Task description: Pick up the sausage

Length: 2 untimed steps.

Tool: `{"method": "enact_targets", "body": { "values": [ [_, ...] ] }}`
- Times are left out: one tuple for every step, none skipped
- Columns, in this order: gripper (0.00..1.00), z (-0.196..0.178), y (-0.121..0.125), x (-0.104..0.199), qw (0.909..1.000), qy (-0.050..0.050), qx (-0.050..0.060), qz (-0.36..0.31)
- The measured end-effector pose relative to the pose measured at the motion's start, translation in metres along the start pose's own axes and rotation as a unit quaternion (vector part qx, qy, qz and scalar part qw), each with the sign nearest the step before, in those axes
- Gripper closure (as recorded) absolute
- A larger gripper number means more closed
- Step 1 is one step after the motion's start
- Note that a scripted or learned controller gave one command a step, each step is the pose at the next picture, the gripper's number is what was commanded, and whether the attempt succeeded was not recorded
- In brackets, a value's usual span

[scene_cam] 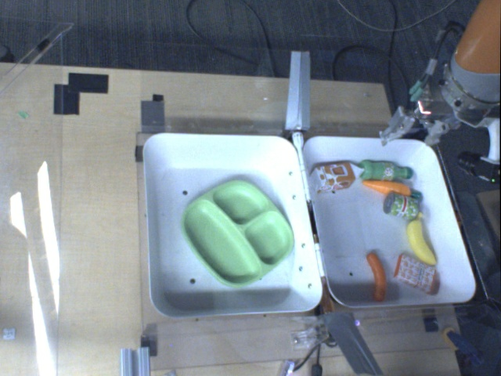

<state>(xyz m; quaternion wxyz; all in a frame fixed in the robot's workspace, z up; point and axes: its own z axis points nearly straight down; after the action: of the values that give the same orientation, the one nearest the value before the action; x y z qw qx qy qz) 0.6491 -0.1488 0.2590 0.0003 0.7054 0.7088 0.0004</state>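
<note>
Sausage [377, 276]: it lies in the right bin [344, 233], close to the front edge and somewhat left of the middle, its long axis running roughly front to back. Just to its right, near the front right corner, sits a small red and white packet [415, 273], apart from the sausage but not by much. A banana [421, 242] lies behind that packet, along the right wall. Further back are a small can [402, 204], a carrot [386, 186], a green bottle [385, 169] and a brown carton [335, 177], clustered toward the back edge. The left bin [160, 210] holds a green divided plate [238, 230].

The gripper [407, 120] hangs over the back right corner of the right bin, outside the rim, well apart from the sausage and holding nothing; whether it is released or clenched I cannot tell.

The likeliest failures: a descent slightly to the right would catch the packet, and one too far forward would strike the front wall. A rounded sausage may also roll or slip from the squeeze. To its left and behind it the bin floor is bare, which gives room for a finger on either side.
</note>
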Motion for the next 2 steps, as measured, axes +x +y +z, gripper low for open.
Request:
{"method": "enact_targets", "body": {
  "values": [
    [0.00, 0.088, -0.065, 0.002, 0.9975, 0.000, -0.001, -0.070],
    [0.00, 0.135, -0.113, 0.039, 0.9976, 0.000, -0.001, -0.069]
  ]
}}
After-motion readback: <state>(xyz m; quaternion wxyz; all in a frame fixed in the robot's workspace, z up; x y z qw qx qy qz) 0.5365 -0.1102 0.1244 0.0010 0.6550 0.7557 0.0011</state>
